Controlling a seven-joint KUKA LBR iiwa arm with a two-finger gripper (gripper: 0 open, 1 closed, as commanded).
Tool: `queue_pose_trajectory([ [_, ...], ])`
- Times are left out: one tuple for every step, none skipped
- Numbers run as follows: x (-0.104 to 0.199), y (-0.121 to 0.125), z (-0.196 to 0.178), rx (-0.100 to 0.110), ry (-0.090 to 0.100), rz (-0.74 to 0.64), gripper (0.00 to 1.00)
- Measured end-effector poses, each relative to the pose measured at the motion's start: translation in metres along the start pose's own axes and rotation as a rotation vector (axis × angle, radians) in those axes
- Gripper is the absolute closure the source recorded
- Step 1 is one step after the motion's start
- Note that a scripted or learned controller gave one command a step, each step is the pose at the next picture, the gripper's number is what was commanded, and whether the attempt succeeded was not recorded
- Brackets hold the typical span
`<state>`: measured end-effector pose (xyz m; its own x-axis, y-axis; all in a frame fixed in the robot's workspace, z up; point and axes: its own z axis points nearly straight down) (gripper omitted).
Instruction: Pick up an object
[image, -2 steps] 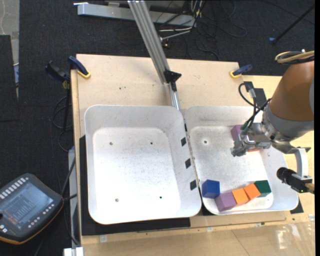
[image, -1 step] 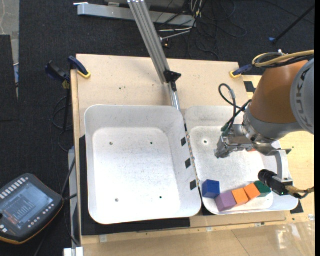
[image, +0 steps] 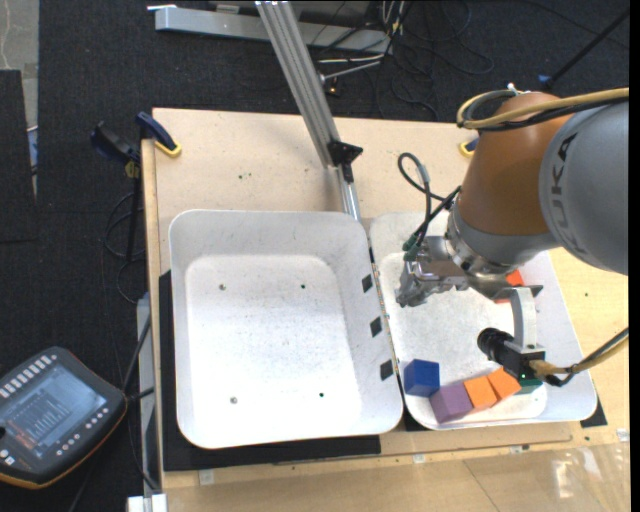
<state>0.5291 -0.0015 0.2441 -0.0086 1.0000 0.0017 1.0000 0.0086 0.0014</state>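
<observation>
The arm (image: 540, 180) reached in from the right over the right bin (image: 575, 400); blue (image: 421, 377), purple (image: 450, 402) and orange (image: 482, 390) blocks lay at lower right.

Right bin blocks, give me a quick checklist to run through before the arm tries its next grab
1. Targets in view: blue block, purple block and orange block lie at the right bin's near edge: ok.
2. Gripper over the right bin: ok.
3. Gripper above a block: not ok, it sits farther back than the blue block.
4. Finger state: cannot tell.
5. Room around the blocks: not ok, purple and orange touch, close to the rim.
</observation>
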Motion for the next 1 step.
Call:
queue_pose_trajectory([
  [0.0499,0.0174,0.0064,0.000,-0.001,0.001,1.00],
])
